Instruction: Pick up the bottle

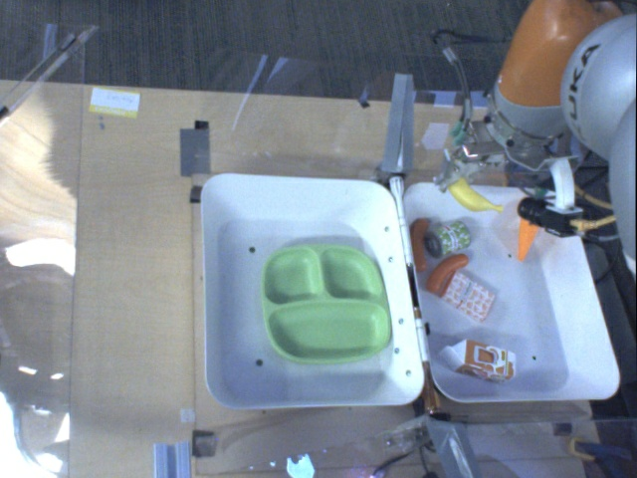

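Camera view, bench seen from above at a slant.

Left bin (214, 267): shallow, white, square with rounded corners. Holds one green divided plate (325, 301) with three compartments, lying flat near the bin's middle.

Right bin (587, 347): shallow, white, set just beside the left bin, their rims meeting along a grey divider post (400, 127) at the far edge. Contents:
- Bottle (450, 237): small, lying on its side, green label with a pale cap end, in the bin's far-left part, just beside the sausages.
- Dark red sausage (420, 243): against the left wall, lying lengthwise, touching or almost touching the bottle.
- Orange-red sausage (447, 273): just in front of the bottle, tilted.
- Patterned packet (470, 297): white and pink, touching the near end of the orange-red sausage.
- Small carton (485, 361): white and orange, on its side, near the front wall.
- Banana (472, 198): yellow, at the far wall, under the arm's wrist.
- Carrot (525, 238): orange, pointed, at the far right.

Arm: grey with orange band (547, 38), entering from the right. Gripper (461, 162) sits over the far rim of the right bin, just above the banana, apart from the bottle. Fingers: state cannot be told.
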Robot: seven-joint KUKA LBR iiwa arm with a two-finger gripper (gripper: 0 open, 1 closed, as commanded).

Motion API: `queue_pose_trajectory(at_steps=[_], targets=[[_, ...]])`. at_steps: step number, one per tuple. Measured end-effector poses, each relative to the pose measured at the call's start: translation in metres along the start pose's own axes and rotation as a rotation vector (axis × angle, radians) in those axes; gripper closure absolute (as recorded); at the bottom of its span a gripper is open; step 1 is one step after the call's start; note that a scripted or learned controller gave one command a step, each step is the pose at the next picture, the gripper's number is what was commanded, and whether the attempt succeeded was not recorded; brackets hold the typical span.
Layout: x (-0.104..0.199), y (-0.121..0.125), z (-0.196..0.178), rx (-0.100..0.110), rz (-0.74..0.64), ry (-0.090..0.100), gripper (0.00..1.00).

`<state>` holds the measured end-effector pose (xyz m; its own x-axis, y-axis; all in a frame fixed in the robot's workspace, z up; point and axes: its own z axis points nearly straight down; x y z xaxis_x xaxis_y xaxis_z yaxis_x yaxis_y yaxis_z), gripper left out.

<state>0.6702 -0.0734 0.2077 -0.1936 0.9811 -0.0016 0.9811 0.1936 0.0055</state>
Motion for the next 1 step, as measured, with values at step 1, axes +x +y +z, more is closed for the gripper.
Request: queue_pose_trajectory(at_steps=[1], targets=[[0.1009,0.0153,0.0228,0.003,0.507,0.001,1.00]])
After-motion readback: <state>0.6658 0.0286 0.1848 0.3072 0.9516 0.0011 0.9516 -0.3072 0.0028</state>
